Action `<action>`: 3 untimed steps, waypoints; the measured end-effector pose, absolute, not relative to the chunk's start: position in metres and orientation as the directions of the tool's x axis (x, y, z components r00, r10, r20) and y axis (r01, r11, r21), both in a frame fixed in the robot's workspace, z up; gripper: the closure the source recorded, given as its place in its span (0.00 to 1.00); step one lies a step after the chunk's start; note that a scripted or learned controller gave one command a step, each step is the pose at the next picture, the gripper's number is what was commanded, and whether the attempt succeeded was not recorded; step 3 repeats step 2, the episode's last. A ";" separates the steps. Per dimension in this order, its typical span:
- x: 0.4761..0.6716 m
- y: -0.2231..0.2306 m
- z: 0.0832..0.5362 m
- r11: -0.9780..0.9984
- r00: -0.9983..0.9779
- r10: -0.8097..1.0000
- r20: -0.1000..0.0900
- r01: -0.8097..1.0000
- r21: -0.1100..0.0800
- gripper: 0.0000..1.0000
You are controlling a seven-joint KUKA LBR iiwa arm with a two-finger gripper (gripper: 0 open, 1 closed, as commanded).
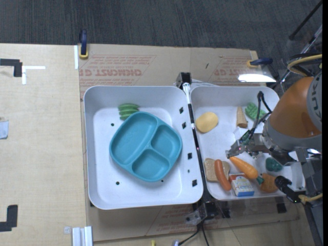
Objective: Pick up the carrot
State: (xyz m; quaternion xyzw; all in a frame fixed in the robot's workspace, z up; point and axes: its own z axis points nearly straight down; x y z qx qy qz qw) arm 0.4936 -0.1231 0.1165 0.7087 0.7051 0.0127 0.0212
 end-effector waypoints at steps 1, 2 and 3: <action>0.480 -0.114 0.093 0.198 -0.198 0.980 -0.003 0.980 0.005 0.00; 0.483 -0.114 0.102 0.198 -0.197 0.980 -0.004 0.980 0.009 1.00; 0.483 -0.114 0.102 0.198 -0.197 0.980 -0.004 0.980 0.009 1.00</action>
